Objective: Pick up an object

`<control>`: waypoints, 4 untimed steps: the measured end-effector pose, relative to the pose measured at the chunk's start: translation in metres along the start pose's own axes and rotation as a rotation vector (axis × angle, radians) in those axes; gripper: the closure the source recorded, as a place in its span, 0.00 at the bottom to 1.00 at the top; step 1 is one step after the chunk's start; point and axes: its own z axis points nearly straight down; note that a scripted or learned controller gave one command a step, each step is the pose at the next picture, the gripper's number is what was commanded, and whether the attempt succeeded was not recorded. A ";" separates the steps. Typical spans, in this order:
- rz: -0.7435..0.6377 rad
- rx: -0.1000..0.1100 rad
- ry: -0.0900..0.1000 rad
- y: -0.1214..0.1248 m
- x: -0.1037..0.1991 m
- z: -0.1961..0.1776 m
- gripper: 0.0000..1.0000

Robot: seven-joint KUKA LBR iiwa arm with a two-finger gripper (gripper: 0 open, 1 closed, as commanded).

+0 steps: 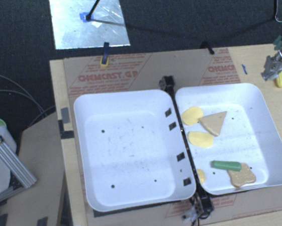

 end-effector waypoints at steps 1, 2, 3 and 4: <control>-0.015 -0.005 0.004 -0.035 0.095 -0.084 1.00; -0.013 -0.015 0.001 0.001 0.132 -0.212 1.00; -0.013 0.003 0.005 -0.038 0.214 -0.205 1.00; -0.012 0.002 0.005 -0.078 0.272 -0.205 1.00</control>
